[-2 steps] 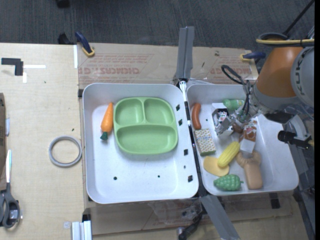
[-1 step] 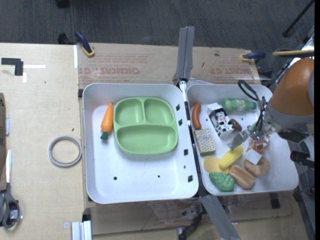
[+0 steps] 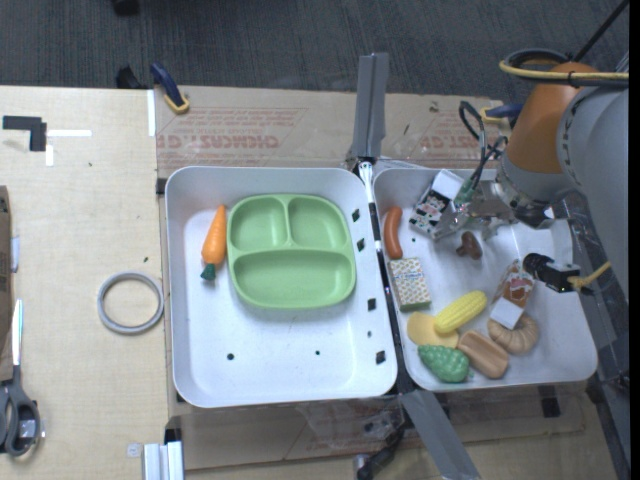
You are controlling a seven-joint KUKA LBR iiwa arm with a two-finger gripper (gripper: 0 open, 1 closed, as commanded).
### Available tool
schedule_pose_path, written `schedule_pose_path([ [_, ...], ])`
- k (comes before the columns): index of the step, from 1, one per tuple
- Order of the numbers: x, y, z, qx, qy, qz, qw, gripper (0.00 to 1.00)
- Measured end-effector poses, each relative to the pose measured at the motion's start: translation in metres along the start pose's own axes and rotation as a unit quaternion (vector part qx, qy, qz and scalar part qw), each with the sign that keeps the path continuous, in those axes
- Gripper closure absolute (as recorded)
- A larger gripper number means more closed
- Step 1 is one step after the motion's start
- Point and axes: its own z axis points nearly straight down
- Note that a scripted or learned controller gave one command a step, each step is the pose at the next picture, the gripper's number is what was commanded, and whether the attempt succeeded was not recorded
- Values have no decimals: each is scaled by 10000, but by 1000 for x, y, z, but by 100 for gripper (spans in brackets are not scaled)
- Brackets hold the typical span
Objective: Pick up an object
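Note:
The right bin (image 3: 560, 368) holds several toy foods: a red sausage (image 3: 393, 231), a waffle square (image 3: 410, 283), a corn cob (image 3: 458, 311), a green broccoli piece (image 3: 445, 363), a bread roll (image 3: 485, 353) and a croissant (image 3: 518, 333). A white patterned box (image 3: 435, 205) leans at the bin's back left. My gripper (image 3: 468, 218) hangs low over the back of this bin, right beside the box and just above a small brown piece (image 3: 468, 249). I see nothing clearly held in it.
The left bin (image 3: 200, 358) holds a green divided plate (image 3: 292, 248) and a carrot (image 3: 213, 236). On the bench to the left lie a grey ring (image 3: 130, 301) and scissors (image 3: 18, 408). Cables loop near the wrist (image 3: 545, 118).

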Motion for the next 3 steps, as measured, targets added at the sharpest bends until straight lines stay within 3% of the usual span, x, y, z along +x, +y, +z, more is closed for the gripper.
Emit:
schedule_pose_path([
  [1,-9,-65,0,-7,1,-484,9988,0],
  [2,18,-147,-3,-3,13,-264,9997,0],
  [3,18,-147,-12,-6,12,-245,9997,100],
])
